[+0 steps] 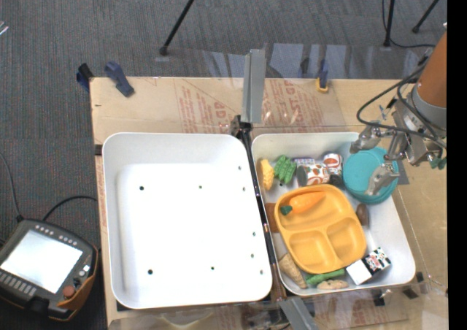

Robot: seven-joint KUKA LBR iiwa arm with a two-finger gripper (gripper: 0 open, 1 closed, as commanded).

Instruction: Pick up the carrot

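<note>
1. The carrot (305,203), orange with a green top, is seen lying in the yellow tray (321,237) of the right bin (403,244).
2. The gripper (384,168) is held over a teal bowl (365,174); its fingers appear open, nothing between them.

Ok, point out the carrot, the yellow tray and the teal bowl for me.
carrot (309,202): camera view, middle of its orange body.
yellow tray (349,234): camera view, bare compartment floor.
teal bowl (359,174): camera view, left inner wall.

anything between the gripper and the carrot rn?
In the camera view, the gripper sits over the teal bowl, and the carrot lies in the yellow tray. Between them: the bowl's left side and the tray's rim.
</note>
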